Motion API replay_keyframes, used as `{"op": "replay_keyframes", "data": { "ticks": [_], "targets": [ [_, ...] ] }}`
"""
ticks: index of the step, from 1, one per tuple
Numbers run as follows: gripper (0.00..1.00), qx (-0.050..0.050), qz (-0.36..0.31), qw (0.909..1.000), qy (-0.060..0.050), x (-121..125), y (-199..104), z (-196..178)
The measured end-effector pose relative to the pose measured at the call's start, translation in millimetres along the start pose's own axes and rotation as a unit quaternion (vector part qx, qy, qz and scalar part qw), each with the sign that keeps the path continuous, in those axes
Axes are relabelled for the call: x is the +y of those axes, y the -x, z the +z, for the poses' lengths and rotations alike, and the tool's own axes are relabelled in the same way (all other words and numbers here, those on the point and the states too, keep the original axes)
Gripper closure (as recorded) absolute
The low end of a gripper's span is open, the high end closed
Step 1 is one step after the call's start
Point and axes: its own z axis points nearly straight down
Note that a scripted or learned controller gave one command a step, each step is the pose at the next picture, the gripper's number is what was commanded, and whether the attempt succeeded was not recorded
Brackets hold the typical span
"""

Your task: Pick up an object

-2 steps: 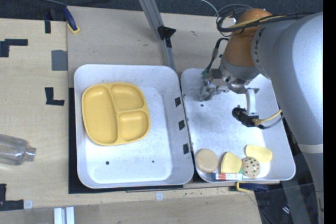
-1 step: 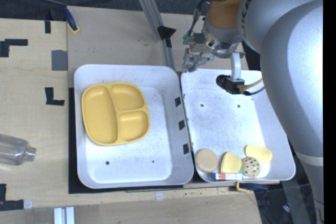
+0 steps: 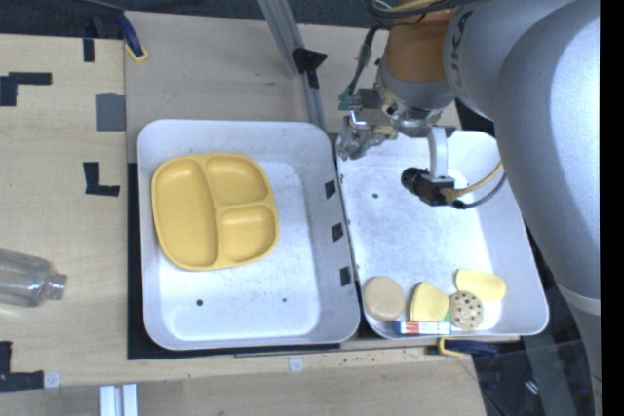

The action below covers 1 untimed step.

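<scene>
Pale tan and yellow food pieces sit clustered at the near edge of the right bin [image 3: 507,219], toward its near-right corner: a beige bun-like round [image 3: 383,297], a yellow wedge [image 3: 427,303], a speckled cookie [image 3: 467,310] and a yellow piece [image 3: 481,285] behind it. All touching or just beside each other. A thin white-and-red stick [image 3: 425,327] lies along the bin's near rim in front of them. These look like the only pickable candidates in this bin.

Gripper [image 3: 356,143] is at the opposite end, over the far-left corner of the right bin, near the rim shared with the left bin [image 3: 146,209]. Nothing seen between its tips; whether it is parted or closed, cannot tell, too small and cluttered by wrist hardware.

Left bin holds a yellow divided plate [image 3: 213,209], lying flat in its far-left part.

Judgement: approach stage, no grasp made. To do it well, travel to the near edge, pick the outermost piece (the bun at the cluster's left has free space beside it), come down vertically, and align the closing axis so neighbours aren't pinched too. Risk: bin wall and rim crowd the cluster; rounded pieces may slip.
</scene>
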Motion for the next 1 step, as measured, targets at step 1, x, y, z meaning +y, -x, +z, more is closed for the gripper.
{"op": "replay_keyframes", "data": {
  "ticks": [1],
  "targets": [
    [1.0, 0.001, -0.001, 1.0, 0.0, -46.6, -35.1, 0.3]
  ]
}}
